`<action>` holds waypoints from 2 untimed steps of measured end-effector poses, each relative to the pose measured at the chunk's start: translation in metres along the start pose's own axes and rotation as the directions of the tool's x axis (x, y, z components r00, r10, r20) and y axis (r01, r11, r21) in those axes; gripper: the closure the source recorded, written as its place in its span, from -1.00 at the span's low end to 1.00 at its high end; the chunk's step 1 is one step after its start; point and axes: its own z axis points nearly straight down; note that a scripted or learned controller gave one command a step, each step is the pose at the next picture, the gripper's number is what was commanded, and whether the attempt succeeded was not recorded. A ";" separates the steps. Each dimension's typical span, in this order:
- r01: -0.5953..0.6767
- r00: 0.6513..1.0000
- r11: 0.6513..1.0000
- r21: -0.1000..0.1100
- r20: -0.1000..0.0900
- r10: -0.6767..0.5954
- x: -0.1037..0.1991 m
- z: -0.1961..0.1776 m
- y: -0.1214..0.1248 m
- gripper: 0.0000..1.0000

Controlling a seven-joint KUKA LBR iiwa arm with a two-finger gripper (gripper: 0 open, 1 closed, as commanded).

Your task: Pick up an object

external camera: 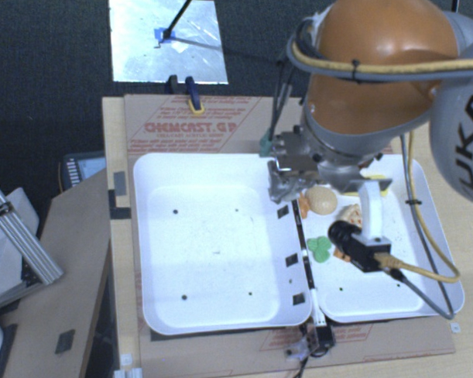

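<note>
The left bin (207, 247) shows its white floor with a few dark specks. Just right of it, the gripper (285, 183) hangs low over the seam where the two bins meet, near their far end. The bulky arm (379, 63) covers much of it, so I cannot tell whether it is open or closed, and nothing can be seen held in it.

The things to pick lie in the right bin (380, 295): a pale egg-shaped thing (323, 199) just beside the gripper, a green piece (320, 248) nearer the front by the seam, and a small brownish lump (352, 214) between them and a little further right.

The risk, as I judge it, is the position. So close to the seam, a descent could strike the raised bin rims instead of the egg. The egg's round, smooth shape could also roll or squirt away as the gripper closes
</note>
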 end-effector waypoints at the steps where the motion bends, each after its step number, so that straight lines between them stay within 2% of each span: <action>1: -0.003 1.000 1.000 0.004 0.002 0.003 -0.002 0.002 0.000 -1.00; 2: 0.001 1.000 1.000 0.001 0.001 -0.001 -0.001 -0.009 0.001 1.00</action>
